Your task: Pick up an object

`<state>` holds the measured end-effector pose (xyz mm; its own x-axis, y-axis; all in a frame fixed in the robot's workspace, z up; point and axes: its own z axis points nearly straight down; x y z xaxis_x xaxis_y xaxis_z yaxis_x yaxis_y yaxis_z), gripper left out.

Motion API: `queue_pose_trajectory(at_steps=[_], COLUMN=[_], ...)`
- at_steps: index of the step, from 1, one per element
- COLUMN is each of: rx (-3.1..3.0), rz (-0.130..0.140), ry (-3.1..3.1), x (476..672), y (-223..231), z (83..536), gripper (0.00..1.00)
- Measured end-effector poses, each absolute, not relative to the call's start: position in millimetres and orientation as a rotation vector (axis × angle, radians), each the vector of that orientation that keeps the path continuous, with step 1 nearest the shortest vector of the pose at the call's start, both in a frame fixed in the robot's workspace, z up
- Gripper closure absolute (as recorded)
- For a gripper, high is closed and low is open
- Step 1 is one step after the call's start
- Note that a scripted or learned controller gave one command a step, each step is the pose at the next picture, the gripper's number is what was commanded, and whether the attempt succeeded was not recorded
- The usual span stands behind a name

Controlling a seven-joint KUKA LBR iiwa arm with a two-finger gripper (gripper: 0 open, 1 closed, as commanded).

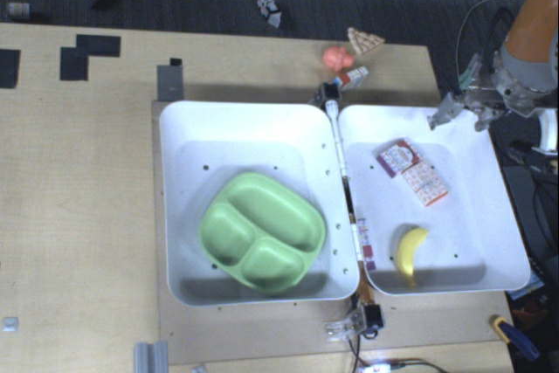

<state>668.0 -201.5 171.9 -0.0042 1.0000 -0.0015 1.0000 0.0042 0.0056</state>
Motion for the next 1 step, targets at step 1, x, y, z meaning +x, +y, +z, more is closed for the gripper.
queue_pose_trajectory(at_steps=[1], rx=[2.212], rz=[0.006], ry=[2.226], x=[670.0], y=[-124.8], z=[85.5], gripper=[0.00])
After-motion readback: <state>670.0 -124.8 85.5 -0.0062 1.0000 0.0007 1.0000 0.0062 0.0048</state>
